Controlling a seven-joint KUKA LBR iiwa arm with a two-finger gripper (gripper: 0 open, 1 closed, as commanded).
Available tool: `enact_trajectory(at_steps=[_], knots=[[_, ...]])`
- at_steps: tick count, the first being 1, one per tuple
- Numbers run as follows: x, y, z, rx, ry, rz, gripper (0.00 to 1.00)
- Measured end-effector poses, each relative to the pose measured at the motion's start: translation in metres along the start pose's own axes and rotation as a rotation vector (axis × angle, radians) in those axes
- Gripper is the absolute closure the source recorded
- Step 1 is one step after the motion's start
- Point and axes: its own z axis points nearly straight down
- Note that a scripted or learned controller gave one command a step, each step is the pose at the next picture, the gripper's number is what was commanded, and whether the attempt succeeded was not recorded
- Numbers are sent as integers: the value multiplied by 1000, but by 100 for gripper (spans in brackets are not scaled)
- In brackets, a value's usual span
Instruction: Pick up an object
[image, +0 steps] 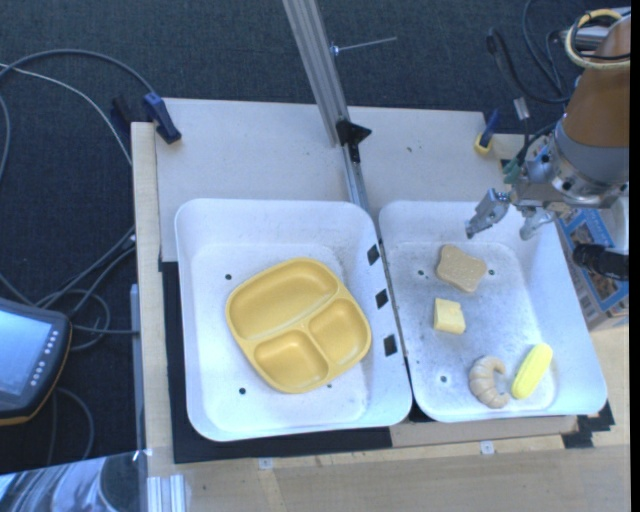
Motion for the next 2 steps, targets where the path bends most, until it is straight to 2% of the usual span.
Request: enact_trajectory(at_steps=[1, 2], knots=[[0, 0, 0, 0, 0, 0, 0], [0, -2, 42, 5, 0, 1, 0]])
